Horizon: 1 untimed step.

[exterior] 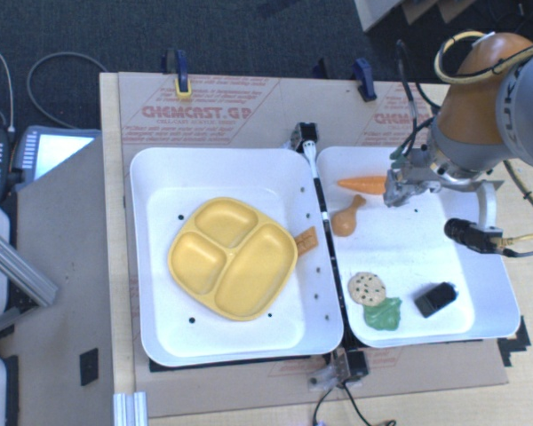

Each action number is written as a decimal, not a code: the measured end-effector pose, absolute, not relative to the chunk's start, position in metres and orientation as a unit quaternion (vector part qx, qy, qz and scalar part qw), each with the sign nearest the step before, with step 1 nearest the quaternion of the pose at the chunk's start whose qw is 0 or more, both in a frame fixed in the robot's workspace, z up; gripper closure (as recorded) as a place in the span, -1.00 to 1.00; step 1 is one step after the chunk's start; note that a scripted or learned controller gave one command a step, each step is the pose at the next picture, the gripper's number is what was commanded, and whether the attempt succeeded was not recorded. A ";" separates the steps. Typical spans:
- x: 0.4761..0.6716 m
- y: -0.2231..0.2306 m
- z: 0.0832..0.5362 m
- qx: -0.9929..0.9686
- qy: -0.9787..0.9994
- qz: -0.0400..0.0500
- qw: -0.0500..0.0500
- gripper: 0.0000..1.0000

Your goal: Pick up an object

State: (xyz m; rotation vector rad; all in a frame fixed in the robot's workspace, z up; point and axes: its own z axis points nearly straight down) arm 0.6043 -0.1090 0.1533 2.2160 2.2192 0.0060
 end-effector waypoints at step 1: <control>0.604 -0.112 0.197 0.707 0.707 0.001 0.002 1.00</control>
